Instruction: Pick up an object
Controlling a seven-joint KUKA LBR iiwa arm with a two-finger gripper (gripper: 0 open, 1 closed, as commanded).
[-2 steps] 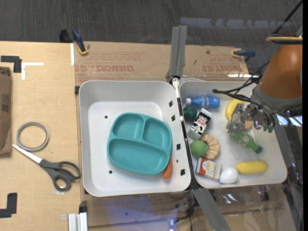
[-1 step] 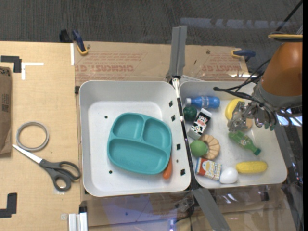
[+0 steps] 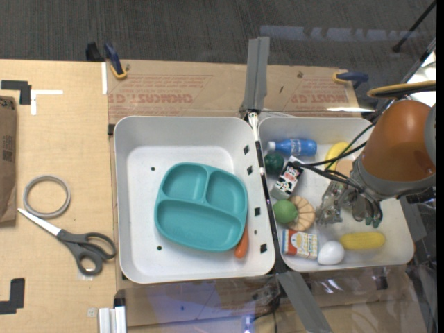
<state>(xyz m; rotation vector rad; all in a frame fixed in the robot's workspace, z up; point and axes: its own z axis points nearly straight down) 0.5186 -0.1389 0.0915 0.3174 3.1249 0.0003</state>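
My gripper [image 3: 331, 211] hangs low in the right bin [image 3: 395, 255], under the arm's orange band [image 3: 399, 144]. It sits just right of a tan ridged biscuit [image 3: 304, 212] and a green ball [image 3: 285, 211]. Near it lie a white egg [image 3: 331, 253], a yellow lemon-shaped piece [image 3: 362, 240] and a small red and white carton [image 3: 300, 243]. Farther back are a black and white carton [image 3: 288, 178], a dark green ball [image 3: 275, 162], a blue bottle [image 3: 293, 146] and a yellow banana [image 3: 336, 154], partly hidden by cables. I see nothing held in the gripper.
The left bin [image 3: 132, 186] holds a teal divided plate [image 3: 202, 207] and an orange carrot [image 3: 241, 244] by its right wall. Scissors [image 3: 73, 243], a tape roll [image 3: 46, 195] and a brown bag [image 3: 7, 158] lie on the cardboard to the left.
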